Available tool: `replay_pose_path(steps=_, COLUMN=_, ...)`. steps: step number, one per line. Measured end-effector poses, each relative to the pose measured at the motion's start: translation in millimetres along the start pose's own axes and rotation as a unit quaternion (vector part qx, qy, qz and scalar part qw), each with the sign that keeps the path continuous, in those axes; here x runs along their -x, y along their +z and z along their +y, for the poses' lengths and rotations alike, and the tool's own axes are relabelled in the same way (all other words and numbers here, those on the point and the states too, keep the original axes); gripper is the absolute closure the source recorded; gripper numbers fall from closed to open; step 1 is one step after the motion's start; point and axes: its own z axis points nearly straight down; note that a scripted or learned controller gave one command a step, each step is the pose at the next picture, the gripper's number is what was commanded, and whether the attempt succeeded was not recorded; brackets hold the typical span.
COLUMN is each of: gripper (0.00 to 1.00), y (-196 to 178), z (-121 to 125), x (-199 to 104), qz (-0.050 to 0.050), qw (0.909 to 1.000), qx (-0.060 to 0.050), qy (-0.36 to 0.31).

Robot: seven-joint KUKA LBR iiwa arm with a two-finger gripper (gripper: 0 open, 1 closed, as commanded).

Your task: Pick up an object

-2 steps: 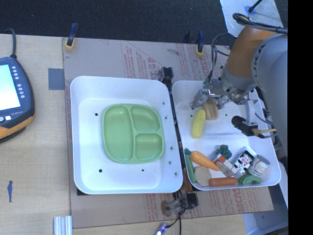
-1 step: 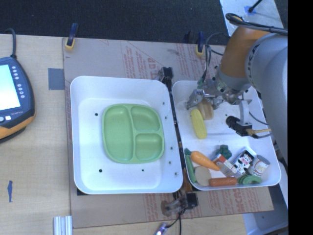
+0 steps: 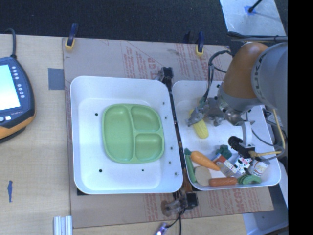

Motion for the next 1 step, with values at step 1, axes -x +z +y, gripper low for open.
replay_pose_path(steps=1, gripper=0.00, y=-0.5, z=25.8, x=12.9, qz=0.000, qw=1.0000, qx=0.001, qy=0.000)
